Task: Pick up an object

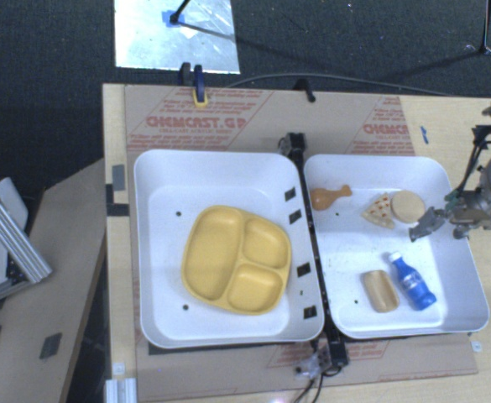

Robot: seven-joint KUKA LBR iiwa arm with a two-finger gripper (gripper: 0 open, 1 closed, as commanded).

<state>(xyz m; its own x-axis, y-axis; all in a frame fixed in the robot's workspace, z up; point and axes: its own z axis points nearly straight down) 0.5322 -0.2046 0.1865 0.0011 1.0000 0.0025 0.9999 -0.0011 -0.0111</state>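
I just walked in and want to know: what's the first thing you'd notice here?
The big yellow plate with three compartments stands out most, sitting in the left white bin. Next come the toys in the right white bin: a blue bottle near the front, a drumstick at the back and a pizza slice beside it. The gripper hangs at that bin's right side.

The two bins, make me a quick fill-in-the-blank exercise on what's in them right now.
1. The yellow tray lies in the ____ bin.
2. The bottle has a ____ body.
3. The tray has ____ compartments.
4. The gripper hovers at the ____ edge of the right bin.

Missing words: left; blue; three; right
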